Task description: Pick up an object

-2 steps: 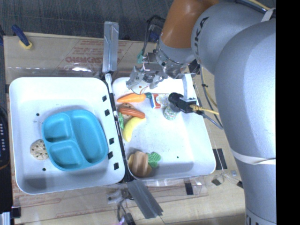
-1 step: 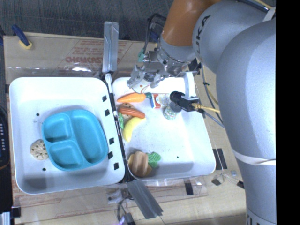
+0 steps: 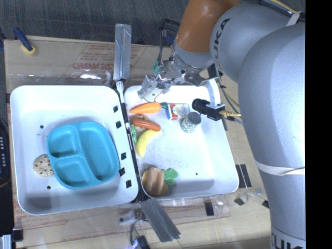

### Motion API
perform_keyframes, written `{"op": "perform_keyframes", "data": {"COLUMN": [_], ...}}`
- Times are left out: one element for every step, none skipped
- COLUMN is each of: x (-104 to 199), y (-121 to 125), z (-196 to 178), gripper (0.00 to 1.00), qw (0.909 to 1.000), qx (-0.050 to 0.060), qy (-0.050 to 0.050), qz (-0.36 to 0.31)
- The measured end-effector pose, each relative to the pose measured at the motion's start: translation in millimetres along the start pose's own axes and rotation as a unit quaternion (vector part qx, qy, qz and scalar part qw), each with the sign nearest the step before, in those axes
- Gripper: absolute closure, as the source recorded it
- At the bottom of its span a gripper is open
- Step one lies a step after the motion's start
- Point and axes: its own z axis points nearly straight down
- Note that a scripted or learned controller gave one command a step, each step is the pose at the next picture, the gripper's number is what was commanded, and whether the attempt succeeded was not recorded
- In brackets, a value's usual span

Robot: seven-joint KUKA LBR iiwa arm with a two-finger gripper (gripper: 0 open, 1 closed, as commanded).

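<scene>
Here, in the camera view, the grey arm (image 3: pixel 259 61) reaches in from the right, its orange band (image 3: pixel 199 19) above the wrist, and ends in the gripper (image 3: pixel 150 88) at the far left corner of the right bin (image 3: pixel 220 162). Whether the gripper is parted or closed I cannot tell, as the metal parts blur together at that corner. No object is seen held by it.

Just below the gripper, near but apart from it, lies a carrot (image 3: pixel 145 108). Beside the carrot, further toward the near edge, sits a hot dog (image 3: pixel 146 123), and just below that a banana (image 3: pixel 145 140) leaning along the bin's left wall. To the right of the carrot is a small printed packet (image 3: pixel 175 110), then a round clear cup (image 3: pixel 190 122). At the near left corner of this bin rest a wooden bowl (image 3: pixel 153 181) and a green item (image 3: pixel 170 176), touching each other.

The left bin (image 3: pixel 31 201) holds 1 blue tray (image 3: pixel 83 153) with 3 compartments, and a cookie (image 3: pixel 43 166) touching the tray's left edge.
</scene>
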Motion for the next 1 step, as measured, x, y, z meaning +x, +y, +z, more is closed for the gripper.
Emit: {"op": "perform_keyframes", "data": {"x": [-14.8], "y": [-52.8], "z": [35.0], "gripper": [1.0], "qw": [0.9969], "qx": [0.0], "qy": [0.0], "qz": [-0.078]}}
